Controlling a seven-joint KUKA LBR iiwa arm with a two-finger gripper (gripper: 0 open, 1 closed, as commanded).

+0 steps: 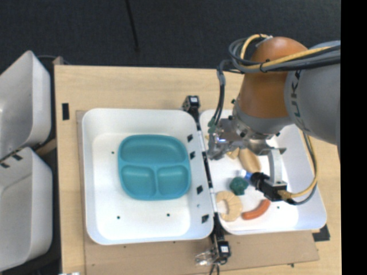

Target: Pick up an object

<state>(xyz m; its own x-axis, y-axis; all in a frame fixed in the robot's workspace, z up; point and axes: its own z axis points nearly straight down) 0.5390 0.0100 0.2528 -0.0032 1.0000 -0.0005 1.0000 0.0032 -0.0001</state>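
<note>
My gripper hangs low over the left part of the right bin, under the orange wrist band. A tan, bread-like piece lies just right of it, partly hidden by the wrist. Below that sit a small green and blue object, a round beige pastry and an orange-red sausage. From this angle the fingers are hidden by the wrist hardware.
The left bin holds a teal divided plate. The ridge between the two bins runs right beside the gripper. A black cable with a yellow strand loops over the right bin's right side.
</note>
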